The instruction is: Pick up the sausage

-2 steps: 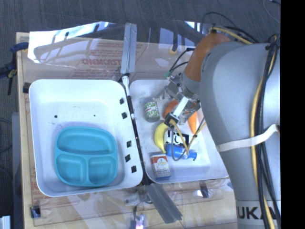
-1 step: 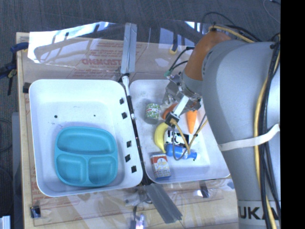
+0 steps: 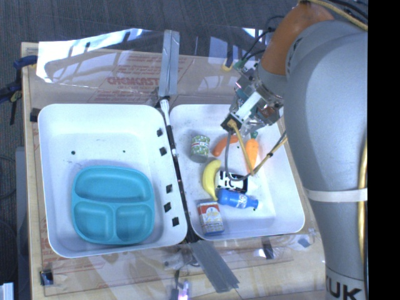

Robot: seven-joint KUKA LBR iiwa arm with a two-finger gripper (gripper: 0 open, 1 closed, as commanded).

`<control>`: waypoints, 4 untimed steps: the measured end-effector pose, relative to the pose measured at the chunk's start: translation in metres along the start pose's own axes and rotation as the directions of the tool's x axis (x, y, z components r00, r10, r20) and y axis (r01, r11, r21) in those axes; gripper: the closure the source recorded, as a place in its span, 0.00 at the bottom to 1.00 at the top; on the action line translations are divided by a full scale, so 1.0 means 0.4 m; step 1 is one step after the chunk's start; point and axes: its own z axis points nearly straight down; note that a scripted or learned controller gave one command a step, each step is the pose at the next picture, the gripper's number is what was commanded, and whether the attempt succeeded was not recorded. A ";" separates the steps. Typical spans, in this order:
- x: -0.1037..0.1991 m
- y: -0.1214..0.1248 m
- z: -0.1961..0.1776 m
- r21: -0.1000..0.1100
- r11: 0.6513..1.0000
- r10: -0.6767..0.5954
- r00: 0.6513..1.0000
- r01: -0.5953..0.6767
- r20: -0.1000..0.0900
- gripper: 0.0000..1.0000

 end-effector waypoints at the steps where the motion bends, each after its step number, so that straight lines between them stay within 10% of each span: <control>1: 0.077 -0.050 0.038 0.001 0.922 0.387 0.922 -0.387 0.003 1.00; 2: 0.077 -0.051 0.038 0.002 0.922 0.386 0.922 -0.386 0.003 0.00; 3: -0.015 0.010 0.176 0.005 0.993 0.119 0.993 -0.119 0.004 0.00; 4: 0.041 -0.002 0.304 0.006 0.922 0.388 0.922 -0.388 0.006 0.00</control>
